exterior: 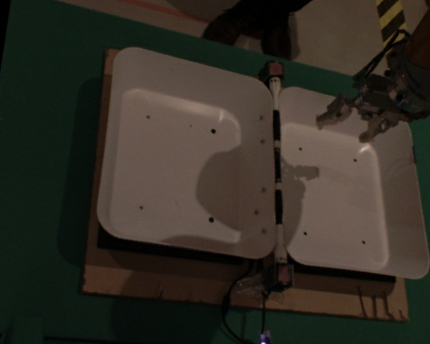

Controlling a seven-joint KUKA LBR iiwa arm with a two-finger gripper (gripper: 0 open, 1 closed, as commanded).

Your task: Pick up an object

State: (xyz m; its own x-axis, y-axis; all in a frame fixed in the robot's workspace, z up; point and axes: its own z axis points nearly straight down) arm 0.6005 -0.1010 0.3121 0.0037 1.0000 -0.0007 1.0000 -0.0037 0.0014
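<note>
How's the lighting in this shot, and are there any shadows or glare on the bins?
Camera view: dim overall, green bench dark. A soft arm shadow crosses the left bin toward the divider. Right bin evenly lit, no hard glare. Gripper slightly blurred above the right bin's far edge.

I am hanging my gripper [355, 120] above the far edge of the right bin [368, 224]. Left of this bin, a striped bar [275, 162] is running between it and the left bin [177, 153].

Arm's in from the far right, wrist angled down, gripper [352, 121] hanging with its jaws spread apart, nothing between them.
</note>
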